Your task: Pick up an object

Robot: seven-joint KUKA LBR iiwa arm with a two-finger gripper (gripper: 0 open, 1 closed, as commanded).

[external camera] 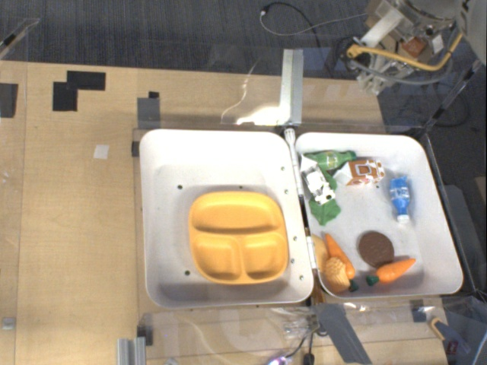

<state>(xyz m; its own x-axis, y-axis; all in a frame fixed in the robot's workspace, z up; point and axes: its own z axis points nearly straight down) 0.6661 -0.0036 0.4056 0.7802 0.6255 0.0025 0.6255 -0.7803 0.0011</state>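
Wooden bench (68, 226), pale with light grain, bearing two shallow white bins set side by side and touching along their inner edges: the left bin (163, 196) and the right bin (434, 204). A grey metal post (292, 90) stands upright on the bench just behind the seam between the bins. Black rectangular patches (76, 88) lie flat on the bench surface toward its far left, well apart from the bins.

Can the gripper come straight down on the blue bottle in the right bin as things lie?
Probably yes. The blue bottle lies by itself near the right bin's far wall, nothing on top; the gripper sits above the bin's top edge.
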